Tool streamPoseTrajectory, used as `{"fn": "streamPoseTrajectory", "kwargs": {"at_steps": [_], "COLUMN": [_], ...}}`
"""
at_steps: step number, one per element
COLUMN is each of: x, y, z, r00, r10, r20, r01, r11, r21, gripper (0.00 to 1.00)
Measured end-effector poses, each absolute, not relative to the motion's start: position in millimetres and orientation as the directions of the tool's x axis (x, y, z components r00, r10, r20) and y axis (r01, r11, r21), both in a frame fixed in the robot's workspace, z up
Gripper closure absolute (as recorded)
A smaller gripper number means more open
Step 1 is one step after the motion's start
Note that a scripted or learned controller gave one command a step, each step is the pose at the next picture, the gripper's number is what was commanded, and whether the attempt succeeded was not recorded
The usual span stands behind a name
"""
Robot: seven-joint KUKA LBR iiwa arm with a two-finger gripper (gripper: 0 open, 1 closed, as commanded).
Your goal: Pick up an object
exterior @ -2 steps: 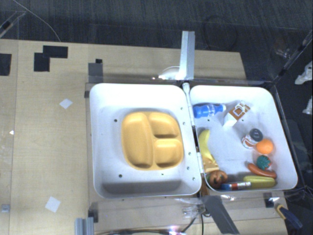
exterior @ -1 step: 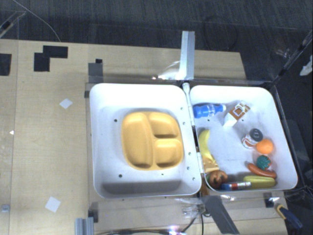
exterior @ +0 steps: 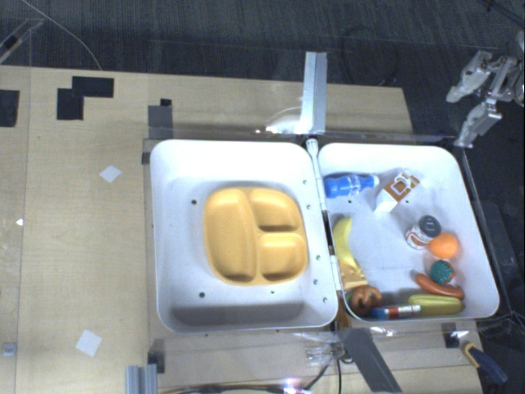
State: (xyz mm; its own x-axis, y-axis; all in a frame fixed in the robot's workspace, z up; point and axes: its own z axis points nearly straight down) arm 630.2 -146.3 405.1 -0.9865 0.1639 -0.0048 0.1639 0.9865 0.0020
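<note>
My gripper (exterior: 470, 105) hangs at the top right, above the bench just beyond the far right corner of the right bin (exterior: 472, 189). Its two pale fingers stand apart, open, with nothing between them. Below it in the right bin lie a blue bottle (exterior: 349, 185), a small white and orange box (exterior: 399, 187), a banana (exterior: 344, 245), an orange ball (exterior: 444, 246), a dark round lid (exterior: 428, 226) and a green ball (exterior: 441, 271). None of them touches the gripper.
The left bin (exterior: 176, 220) holds a yellow divided tray (exterior: 254, 235). Along the right bin's front wall lie a red-orange carrot shape (exterior: 436, 286), a yellow-green piece (exterior: 435, 304), a marker (exterior: 390, 311) and a brown lump (exterior: 364, 296). A metal post (exterior: 315, 89) stands behind the bins.
</note>
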Motion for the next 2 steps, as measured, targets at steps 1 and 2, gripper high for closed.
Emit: {"fn": "streamPoseTrajectory", "kwargs": {"at_steps": [1, 2], "x": [657.7, 645.6], "y": [-119, -180], "z": [141, 88], "r00": [-0.99, -0.892], "r10": [0.144, 0.451], "r20": [0.004, -0.011], "r01": [0.144, 0.451], "r11": [0.99, 0.892], "r21": [0.002, 0.003], "gripper": [0.0, 0.0]}}
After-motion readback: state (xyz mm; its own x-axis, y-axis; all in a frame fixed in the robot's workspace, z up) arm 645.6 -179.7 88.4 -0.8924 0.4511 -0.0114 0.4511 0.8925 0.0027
